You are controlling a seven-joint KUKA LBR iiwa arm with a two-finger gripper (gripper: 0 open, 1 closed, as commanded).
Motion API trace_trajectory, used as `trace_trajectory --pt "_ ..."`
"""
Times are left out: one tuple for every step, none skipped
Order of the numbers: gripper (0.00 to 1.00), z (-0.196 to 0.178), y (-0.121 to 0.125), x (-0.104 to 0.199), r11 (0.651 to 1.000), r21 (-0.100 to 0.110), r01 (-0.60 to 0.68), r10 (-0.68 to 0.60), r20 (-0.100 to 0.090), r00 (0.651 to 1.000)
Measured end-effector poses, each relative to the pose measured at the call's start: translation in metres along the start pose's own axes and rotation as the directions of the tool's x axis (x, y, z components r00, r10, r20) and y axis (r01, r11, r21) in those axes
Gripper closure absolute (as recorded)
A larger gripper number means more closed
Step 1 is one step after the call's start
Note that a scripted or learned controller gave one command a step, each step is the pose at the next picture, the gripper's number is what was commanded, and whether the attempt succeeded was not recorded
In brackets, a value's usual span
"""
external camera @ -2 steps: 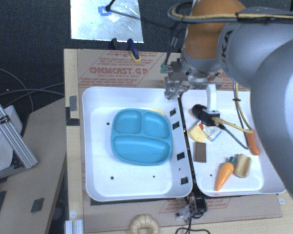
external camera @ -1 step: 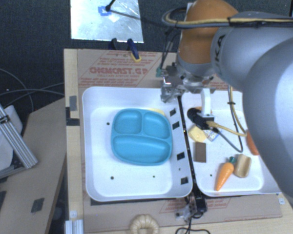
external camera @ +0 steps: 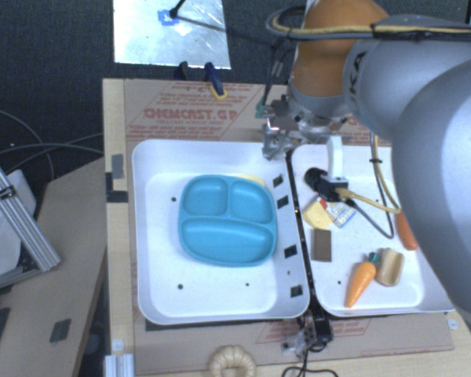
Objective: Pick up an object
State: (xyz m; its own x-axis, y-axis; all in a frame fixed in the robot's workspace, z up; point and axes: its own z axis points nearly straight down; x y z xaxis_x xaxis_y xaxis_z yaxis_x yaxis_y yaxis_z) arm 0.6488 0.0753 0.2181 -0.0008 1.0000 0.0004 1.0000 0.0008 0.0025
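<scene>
- Two shallow white bins sit side by side on a brown sheet [external camera: 133, 116]. The left bin [external camera: 161, 289] holds a blue divided plate [external camera: 228, 220], with a pale yellow thing [external camera: 255, 180] peeking out behind its far edge.
- The right bin [external camera: 400, 295] holds several small things: a carrot [external camera: 359, 283], a tan cylinder [external camera: 390, 267] touching its thick end, a brown block [external camera: 322, 246], a yellow wedge [external camera: 317, 217] and, just beside that, a small blue-and-white packet [external camera: 342, 213].
- An orange thing [external camera: 406, 230] lies half hidden under the arm at the right.
- The gripper [external camera: 276, 144] hangs over the back rim where the two bins meet. Whether it is open or closed, or has hold of anything, cannot be told from here.
- Red print on the brown sheet behind the bins seems to read "CHEMCAST GP"; the smaller lines are too blurred to read.
- The carrot lies near the front of the right bin. Its long axis runs roughly front to back, with the narrow tip toward the front and slightly left, and the thick end toward the back.
- A blue clamp [external camera: 214, 79] sits at the sheet's back edge.
</scene>
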Motion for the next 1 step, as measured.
trace_trajectory --pt "1.00 -0.0170 -0.0060 0.0030 1.000 0.000 0.003 -0.003 -0.001 1.000"
